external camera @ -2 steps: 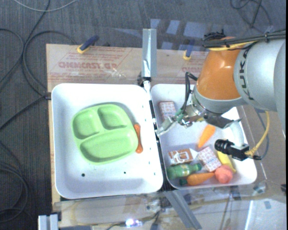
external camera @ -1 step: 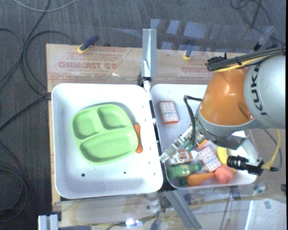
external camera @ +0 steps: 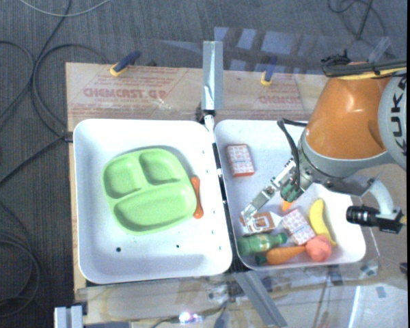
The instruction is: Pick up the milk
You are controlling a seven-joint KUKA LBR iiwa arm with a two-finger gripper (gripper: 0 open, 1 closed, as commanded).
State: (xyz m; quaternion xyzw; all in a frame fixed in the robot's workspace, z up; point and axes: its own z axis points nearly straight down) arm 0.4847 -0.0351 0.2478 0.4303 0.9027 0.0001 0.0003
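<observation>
The milk [external camera: 261, 222] looks like a small white carton with a brown label, lying in the right bin [external camera: 260, 139] near its lower left. My gripper [external camera: 268, 194] hangs over that bin just above and to the right of the carton. Its fingers [external camera: 253, 209] stand open along a diagonal, with nothing between them. The lower-left finger ends right at the carton's upper edge; I cannot tell whether it touches.
Crowded around the milk are a green bottle [external camera: 263, 241], a carrot [external camera: 285, 254], a pink checkered box [external camera: 298, 225], a banana [external camera: 321, 219] and a pink fruit [external camera: 319, 249]. A red-patterned box [external camera: 240, 160] lies farther back. The left bin [external camera: 89, 251] holds a green divided plate [external camera: 150, 188] and an orange stick [external camera: 197, 197].
</observation>
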